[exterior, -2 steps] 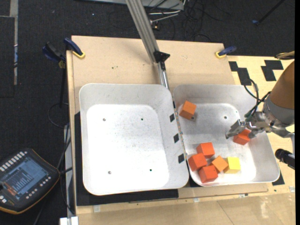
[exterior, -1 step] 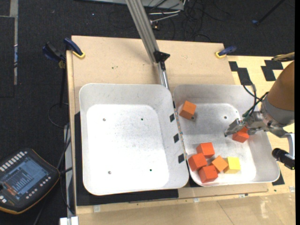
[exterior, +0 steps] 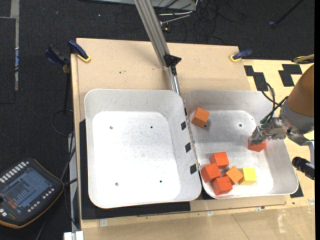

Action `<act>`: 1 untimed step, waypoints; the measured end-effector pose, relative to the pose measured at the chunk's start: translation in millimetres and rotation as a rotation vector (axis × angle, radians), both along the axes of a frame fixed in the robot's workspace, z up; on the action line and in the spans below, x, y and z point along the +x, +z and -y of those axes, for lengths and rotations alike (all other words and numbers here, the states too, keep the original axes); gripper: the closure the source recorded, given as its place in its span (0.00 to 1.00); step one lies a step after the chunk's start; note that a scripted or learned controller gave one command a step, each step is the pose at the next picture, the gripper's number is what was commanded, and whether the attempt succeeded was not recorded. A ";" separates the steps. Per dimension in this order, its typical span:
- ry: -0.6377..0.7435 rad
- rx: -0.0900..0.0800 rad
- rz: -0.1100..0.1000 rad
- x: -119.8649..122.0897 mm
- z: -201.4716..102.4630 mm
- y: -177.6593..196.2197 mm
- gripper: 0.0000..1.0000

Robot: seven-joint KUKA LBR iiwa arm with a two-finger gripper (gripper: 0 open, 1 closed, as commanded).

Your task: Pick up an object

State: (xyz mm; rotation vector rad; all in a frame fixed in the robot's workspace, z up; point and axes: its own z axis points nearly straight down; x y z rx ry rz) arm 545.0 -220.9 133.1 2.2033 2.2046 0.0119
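Observation:
My gripper (exterior: 260, 135) is low at the right side of the right bin (exterior: 227, 98), directly over a red-orange block (exterior: 257, 146) that rests against the bin floor near the right wall. The gripper's tip touches or nearly touches the top of that block. An orange cube (exterior: 200, 117) sits alone at the bin's upper left. Near the front of the bin lies a cluster of several orange and red-orange cubes (exterior: 219, 159) with one yellow cube (exterior: 249, 175) at its right end.
The left bin (exterior: 130, 144) adjoins the right one along a shared rim. A slanted metal rod (exterior: 155, 29) reaches down to the bins' back junction. Clamps (exterior: 79, 50) hold the board's corners. A teach pendant (exterior: 25, 191) lies at the lower left.

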 end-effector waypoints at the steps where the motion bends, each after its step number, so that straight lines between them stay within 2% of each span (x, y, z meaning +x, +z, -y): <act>1: 0.002 0.010 -0.018 4.1 2.6 43.3 1.00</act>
